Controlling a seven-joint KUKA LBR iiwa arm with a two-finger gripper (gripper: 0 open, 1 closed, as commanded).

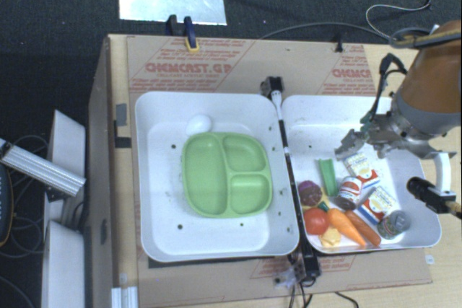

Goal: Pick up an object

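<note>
Counter (216, 61): brown board surface with red printed lettering, carrying two shallow white bins side by side.

Left bin (166, 227): holds a green divided tray (225, 174) with three compartments, lying flat near the bin's middle. A small white rounded object (199, 124) sits just beyond the tray's far left corner.

Right bin (426, 227): holds a cluster of small items gathered toward its near side.
- Green flat stick (328, 176), lying lengthwise near the bin's left wall.
- Dark purple round piece (310, 192), just beside the green stick.
- Red tomato-like ball (315, 221), near the front left corner.
- Small yellow piece (331, 236), touching the front rim area.
- Orange carrot (351, 226), lying at a slant, beside the red ball.
- Small red-and-white can (349, 190), tilted, above the carrot.
- Two red-and-white cartons (363, 168) and (377, 203), near the can.
- Grey round object (393, 225), at the right end of the cluster.

Gripper (355, 146): low over the right bin's far half, just above the upper carton; whether the fingers are apart or together cannot be told, and nothing is seen between them.

Arm (433, 90): grey with an orange band, entering from the right.
</note>
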